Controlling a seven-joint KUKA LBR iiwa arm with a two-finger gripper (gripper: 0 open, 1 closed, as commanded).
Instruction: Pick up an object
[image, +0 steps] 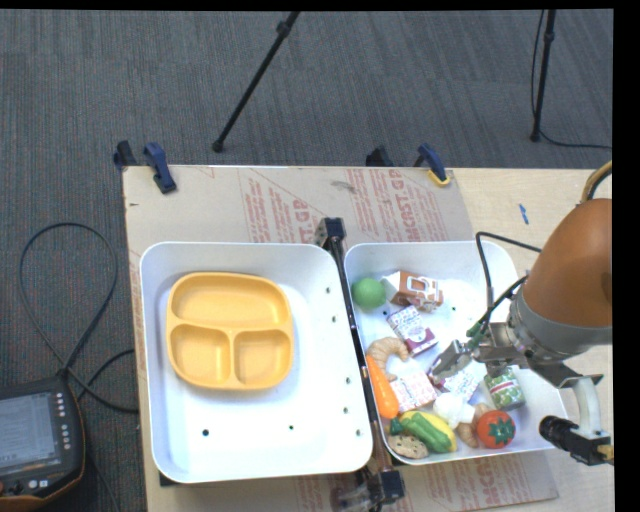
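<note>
The right bin (466, 268) holds a jumble of toy food. A green ball (369, 292) lies at its far left, beside a brown and white box (417, 289). A pink and white packet (412, 328), a croissant (386, 349), an orange carrot (381, 388) and a white packet (413, 392) fill the middle. Along the near edge lie a green and yellow pepper (428, 430) and a red tomato (495, 428). My gripper (452, 361) hangs low over the middle of the pile, just right of the packets, with a green can (505, 388) beside it.
The left bin (157, 400) holds a yellow three-compartment tray (231, 329). The arm's grey and orange body (572, 290) covers the right bin's right side. Blue clamps (158, 165) hold the board's far edge. A tablet (35, 435) sits on the floor at left.
</note>
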